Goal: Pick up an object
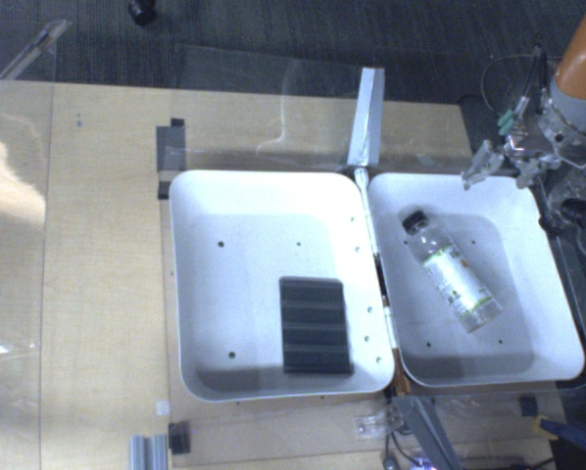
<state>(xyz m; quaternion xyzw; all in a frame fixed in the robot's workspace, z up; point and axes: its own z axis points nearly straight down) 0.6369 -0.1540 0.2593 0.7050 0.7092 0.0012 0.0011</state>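
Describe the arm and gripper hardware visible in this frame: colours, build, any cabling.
The arm enters at the upper right, with an orange band above a grey wrist section. The gripper is a pale grey metal assembly with thin fingers. Thin dark cables loop beside the wrist, and a small green part sits on it.

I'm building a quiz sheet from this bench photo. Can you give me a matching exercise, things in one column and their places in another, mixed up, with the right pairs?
Things:
1. clear plastic bottle
2. black ridged block
3. tool
4. orange band

Places:
A. lying flat in the left bin, near its front wall
B. at the top right corner of the picture, on the arm
C. lying at a slant in the right bin, its dark cap toward the back
D. above the back rim of the right bin

Pairs: 1-C, 2-A, 3-D, 4-B
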